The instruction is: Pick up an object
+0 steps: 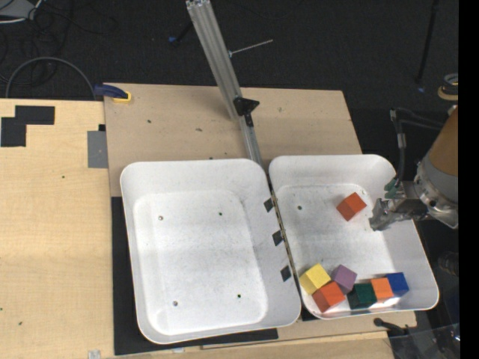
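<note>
An orange-red cube [350, 206] lies alone in the upper middle of the right bin [329, 169]. Along that bin's front edge sits a cluster of cubes: yellow [316, 277], purple [344, 277], red [328, 296], green [362, 295], orange [382, 287] and blue [398, 283]. My gripper [383, 214] hangs over the right bin's right side, just right of the orange-red cube and apart from it. No cube sits between its fingers.
The left bin [135, 178] stands beside the right one, with black clips [278, 236] along the shared edge. A slanted aluminium rail [221, 63] rises behind the bins. The wooden bench [52, 200] stretches to the left.
</note>
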